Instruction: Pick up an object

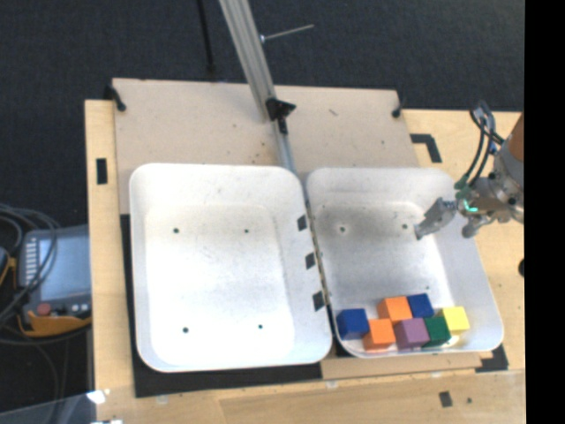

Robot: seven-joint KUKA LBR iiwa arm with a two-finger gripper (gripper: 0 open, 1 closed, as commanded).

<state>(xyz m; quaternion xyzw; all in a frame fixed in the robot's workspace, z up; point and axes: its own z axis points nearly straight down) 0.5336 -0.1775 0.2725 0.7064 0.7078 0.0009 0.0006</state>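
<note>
gripper (450,219): over the right bin's upper-right part, near its right wall; two fingers apart, i.e. open, nothing between them. One finger tip points left-down into the bin, the other sits nearer the wrist.
right bin (371,184): white, shallow; holds all the blocks, bunched along its bottom edge.
left bin (150,193): white, w/o any blocks visible.
blocks: blue block (352,321) far left of the bunch; orange block (396,308) and dark blue block (420,305) in the back row; orange front block (380,331), purple block (410,332), green block (437,329), yellow block (455,318) in the front row. Most touch their neighbours.
key relation: bunch lies toward the bin's near edge from the gripper, well apart from it; bare bin floor between.
nearest picks (judgement): dark blue and yellow blocks are closest to the gripper's line; blue block has most free room on its left.
long axis: blocks look cube-like, no clear long axis; row runs left-right along the bin edge.
risk (judgement): tight packing, fingers may land on two blocks at once.
worktop (221,104): tan board under both bins.
</note>
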